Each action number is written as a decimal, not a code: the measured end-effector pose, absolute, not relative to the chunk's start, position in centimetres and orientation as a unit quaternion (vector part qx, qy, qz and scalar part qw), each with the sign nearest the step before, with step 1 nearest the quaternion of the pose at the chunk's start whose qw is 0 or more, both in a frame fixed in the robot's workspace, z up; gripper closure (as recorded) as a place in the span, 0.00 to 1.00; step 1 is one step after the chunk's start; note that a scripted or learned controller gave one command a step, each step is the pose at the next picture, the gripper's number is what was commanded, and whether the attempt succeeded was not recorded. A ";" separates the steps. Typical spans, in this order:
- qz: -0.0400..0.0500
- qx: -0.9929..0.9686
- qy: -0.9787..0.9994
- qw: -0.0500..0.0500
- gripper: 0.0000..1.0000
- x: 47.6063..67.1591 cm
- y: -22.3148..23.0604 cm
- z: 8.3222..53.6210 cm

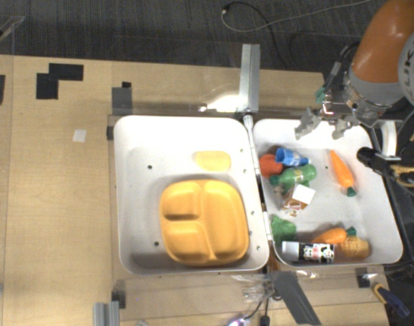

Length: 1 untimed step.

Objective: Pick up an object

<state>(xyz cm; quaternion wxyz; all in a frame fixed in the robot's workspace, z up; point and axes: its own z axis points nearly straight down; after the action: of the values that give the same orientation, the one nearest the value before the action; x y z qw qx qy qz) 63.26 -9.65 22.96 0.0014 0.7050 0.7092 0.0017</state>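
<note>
Nothing is picked up yet, as far as I can judge. My tool (323, 122) hangs over the far edge of the right bin (390, 212), its two fingers spread apart with nothing between them. So the reach, the descent, the closing and the lift all remain to be done.

The things I could take lie in the right bin. Nearest my tool is a cluster against the divider: a red piece (268, 164), a blue piece (289, 157) touching it, and a green piece (295, 176) just below both. A small white and brown packet (299, 199) lies below the green one. Off to the side, apart from the cluster, an orange carrot (342, 170) lies with its green tip pointing toward the near end. Along the near wall I see another green item (282, 227), a black and white bottle (310, 252) lying on its side, a second carrot (333, 236) and a brown lumpy item (356, 248) pressed together.

The left bin (135, 182) holds a yellow divided tray (203, 220) with its compartments bare, and a pale yellow flat piece (212, 159) beyond it, well apart from my tool.

The lone carrot looks the easiest target to me, since it sits free of its neighbours.
</note>
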 end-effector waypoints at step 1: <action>0.002 0.714 0.700 0.002 0.00 66.2 -6.9 18.6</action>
<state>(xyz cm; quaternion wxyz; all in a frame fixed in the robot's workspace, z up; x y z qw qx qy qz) 66.15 -6.88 18.57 0.0016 0.7144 0.6997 0.0021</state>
